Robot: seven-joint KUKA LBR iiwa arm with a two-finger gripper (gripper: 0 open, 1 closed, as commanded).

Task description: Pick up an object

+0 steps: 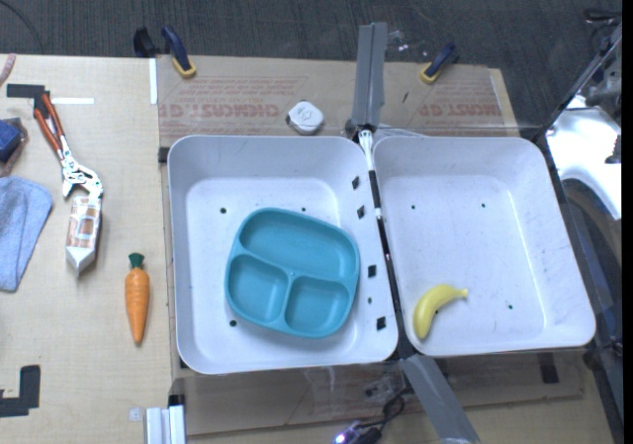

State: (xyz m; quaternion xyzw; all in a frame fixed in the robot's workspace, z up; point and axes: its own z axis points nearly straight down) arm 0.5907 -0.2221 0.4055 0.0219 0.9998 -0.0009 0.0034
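Observation:
A yellow banana [435, 306] lies in the right bin [475, 190], near its front left corner, with its stem pointing right. A blue three-compartment plate [293, 272] lies flat in the left bin [198, 190], toward the front. Part of the arm's pale body [591, 140] shows at the right edge, beyond the right bin's rim and above neither bin.
On the bench left of the bins are a toy carrot [136, 296], pliers with red handles [61, 150], a small carton [83, 234] and a blue cloth [18, 229]. A round white object [306, 117] and two clamps [176, 51] [437, 61] sit behind the bins.

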